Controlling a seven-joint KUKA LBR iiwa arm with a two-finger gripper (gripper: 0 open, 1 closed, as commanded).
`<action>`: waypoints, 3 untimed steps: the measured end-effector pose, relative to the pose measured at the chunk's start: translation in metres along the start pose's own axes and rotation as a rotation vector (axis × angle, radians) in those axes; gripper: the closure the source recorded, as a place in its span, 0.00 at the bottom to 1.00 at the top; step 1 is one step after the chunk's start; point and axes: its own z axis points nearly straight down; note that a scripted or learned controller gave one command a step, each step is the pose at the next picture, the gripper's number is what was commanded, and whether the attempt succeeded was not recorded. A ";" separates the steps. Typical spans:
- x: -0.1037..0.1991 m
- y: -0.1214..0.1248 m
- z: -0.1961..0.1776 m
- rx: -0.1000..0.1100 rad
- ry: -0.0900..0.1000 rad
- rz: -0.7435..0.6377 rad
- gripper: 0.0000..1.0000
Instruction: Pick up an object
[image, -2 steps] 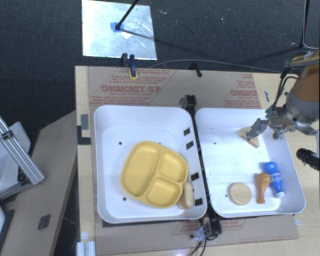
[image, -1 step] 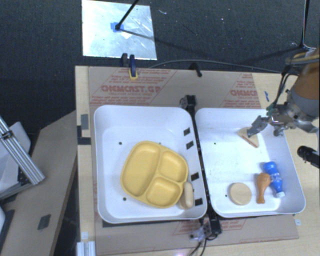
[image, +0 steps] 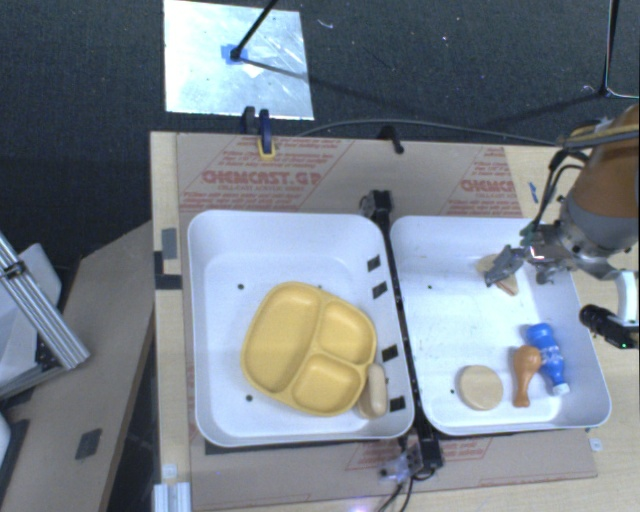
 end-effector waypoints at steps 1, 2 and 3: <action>0.008 0.002 0.045 0.000 0.001 -0.003 0.00; 0.008 0.002 0.084 0.001 0.001 -0.001 0.00; 0.008 0.004 0.071 -0.004 -0.001 -0.002 1.00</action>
